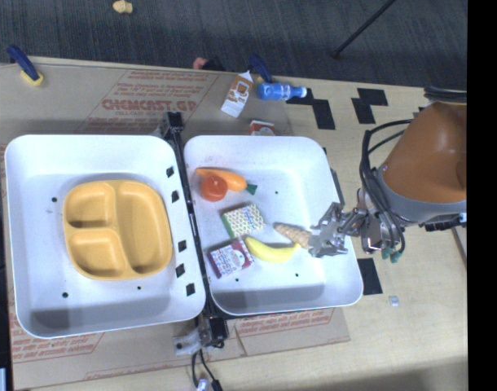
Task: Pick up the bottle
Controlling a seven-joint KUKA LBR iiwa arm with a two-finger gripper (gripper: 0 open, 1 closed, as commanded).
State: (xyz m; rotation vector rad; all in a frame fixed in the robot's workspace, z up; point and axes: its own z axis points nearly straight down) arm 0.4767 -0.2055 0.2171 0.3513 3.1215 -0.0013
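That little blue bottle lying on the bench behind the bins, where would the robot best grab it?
Probably across the blue body of the bottle, coming straight down from above. It lies on its side, its long axis running left-right with the narrower pale end toward the right, so jaws closing across that axis should meet the round body. It sits outside the right bin.

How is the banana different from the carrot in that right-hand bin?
The banana is yellow and curved; the carrot is orange and straighter, with a green end. The banana lies near the middle of the right bin, close to the claw; the carrot lies toward the bin's far left corner, beside an orange-red round thing. Both are lying flat on the bin floor.
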